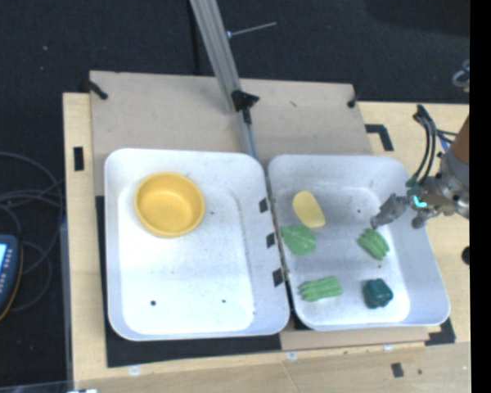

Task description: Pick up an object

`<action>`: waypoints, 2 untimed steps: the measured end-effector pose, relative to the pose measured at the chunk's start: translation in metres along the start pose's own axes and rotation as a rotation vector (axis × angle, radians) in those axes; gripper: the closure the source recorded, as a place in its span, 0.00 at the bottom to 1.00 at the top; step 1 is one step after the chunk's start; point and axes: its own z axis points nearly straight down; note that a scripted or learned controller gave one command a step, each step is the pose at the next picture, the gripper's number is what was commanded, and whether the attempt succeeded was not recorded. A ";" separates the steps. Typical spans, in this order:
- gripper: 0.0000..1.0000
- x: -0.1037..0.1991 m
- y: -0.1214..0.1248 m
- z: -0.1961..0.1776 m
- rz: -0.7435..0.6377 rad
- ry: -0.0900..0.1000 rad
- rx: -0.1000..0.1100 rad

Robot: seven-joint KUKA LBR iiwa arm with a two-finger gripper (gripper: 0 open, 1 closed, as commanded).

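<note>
The right bin (pixel 352 174) holds several small objects: a yellow oblong piece (pixel 308 209), a green lumpy piece (pixel 298 239), a green ridged piece (pixel 321 287), another green piece (pixel 374 243) and a dark teal block (pixel 377 293). My gripper (pixel 403 217) hangs over the right bin's right side, just above and to the right of the green piece near that wall. Its fingers stand apart, open, with nothing between them. One grey finger (pixel 386 214) points down-left toward that green piece.
A yellow bowl (pixel 170 204) sits in the upper left of the left bin (pixel 188 301). A slanted metal rail (pixel 217 39) runs from the top down to the gap between the bins. Cables trail at the far right by the wrist.
</note>
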 end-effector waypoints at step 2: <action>0.00 0.004 -0.003 0.043 0.000 0.001 0.004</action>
